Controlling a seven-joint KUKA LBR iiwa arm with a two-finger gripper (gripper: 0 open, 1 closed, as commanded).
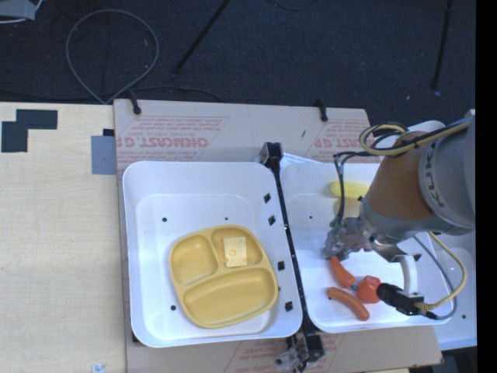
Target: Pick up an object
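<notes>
The gripper [339, 247] is lowered into the right bin [311, 301], directly above an orange carrot-like piece [341, 271]. Whether it is released or clenched cannot be determined. A sausage-shaped item [348, 303] lies near the front wall, and a red object [368, 288] sits just beside it. A yellow object [349, 189] lies toward the rear. The left bin [147, 208] contains a yellow divided tray [225, 298] holding a yellow block [235, 252] in one compartment.
</notes>
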